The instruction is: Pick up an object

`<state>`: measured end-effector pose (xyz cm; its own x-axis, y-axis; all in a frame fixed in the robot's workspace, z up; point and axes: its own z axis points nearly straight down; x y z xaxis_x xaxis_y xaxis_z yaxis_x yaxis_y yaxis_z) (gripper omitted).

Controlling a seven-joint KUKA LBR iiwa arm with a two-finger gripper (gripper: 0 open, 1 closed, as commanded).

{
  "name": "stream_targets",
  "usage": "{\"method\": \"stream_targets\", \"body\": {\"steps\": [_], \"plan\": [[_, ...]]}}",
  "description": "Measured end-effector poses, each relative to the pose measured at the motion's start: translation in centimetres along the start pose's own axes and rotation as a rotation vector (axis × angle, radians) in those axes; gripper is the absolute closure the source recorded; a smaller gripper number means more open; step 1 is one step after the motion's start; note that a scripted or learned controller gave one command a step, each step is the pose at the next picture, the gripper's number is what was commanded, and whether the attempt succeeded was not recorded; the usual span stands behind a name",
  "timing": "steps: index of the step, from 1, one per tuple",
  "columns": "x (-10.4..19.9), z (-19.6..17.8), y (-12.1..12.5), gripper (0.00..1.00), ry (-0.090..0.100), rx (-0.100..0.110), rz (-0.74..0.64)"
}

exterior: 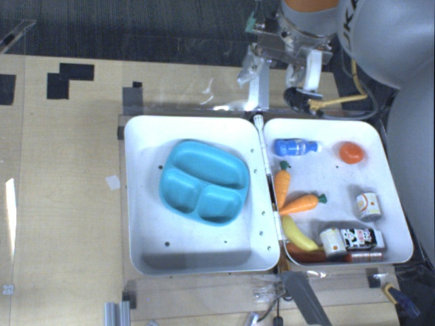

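Observation:
My gripper (284,80) hangs high over the back edge of the bins, near where they meet. It is open with nothing between its fingers (257,85). Below it the right bin (384,182) holds a blue bottle (296,147), an orange ball (351,153), two carrots (282,185) (303,204), a banana (298,234), a small can (368,204) and a printed carton (350,238). A blue divided plate (204,182) lies in the left bin (143,202).
A dark brown item (333,255) lies along the right bin's front wall, under the carton. The grey arm (391,26) fills the upper right. A ridge (265,182) separates the two bins. Black marks (68,79) sit on the bench at the left.

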<state>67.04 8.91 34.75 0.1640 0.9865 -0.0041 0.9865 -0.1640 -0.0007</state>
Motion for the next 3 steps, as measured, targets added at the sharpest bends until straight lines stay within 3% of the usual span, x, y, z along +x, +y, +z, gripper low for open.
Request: {"method": "stream_targets", "body": {"steps": [1,2,3], "plan": [[0.2,-0.8,0.0,1.0,-0.002,0.0,-0.01],[1.2,-8.7,-0.4,1.0,0.004,-0.003,-0.176],[1.4,-9.6,-0.3,1.0,0.002,-0.003,-0.184]]}}
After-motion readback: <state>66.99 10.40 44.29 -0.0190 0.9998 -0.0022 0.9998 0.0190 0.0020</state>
